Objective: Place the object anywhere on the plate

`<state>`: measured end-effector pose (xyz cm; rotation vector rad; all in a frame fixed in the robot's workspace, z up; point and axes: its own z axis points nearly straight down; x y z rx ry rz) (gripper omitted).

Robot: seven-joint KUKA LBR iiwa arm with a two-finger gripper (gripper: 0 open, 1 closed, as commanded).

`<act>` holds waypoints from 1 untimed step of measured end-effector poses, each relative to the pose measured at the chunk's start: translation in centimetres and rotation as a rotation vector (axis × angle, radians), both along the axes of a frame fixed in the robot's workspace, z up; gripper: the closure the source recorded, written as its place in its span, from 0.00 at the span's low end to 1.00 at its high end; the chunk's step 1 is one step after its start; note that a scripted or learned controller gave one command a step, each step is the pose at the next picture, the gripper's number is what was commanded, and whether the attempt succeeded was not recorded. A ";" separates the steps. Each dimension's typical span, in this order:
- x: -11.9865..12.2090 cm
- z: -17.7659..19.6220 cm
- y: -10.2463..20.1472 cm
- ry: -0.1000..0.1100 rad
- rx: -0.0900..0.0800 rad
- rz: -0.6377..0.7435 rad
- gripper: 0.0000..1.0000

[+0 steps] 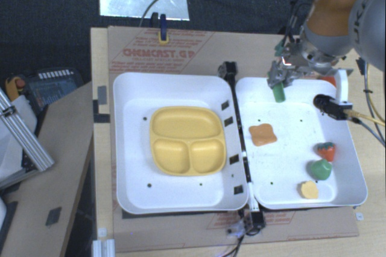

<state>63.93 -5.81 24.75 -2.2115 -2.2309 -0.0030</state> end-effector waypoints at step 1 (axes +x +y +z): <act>0.4 -1.6 5.0 0.001 0.000 0.001 1.00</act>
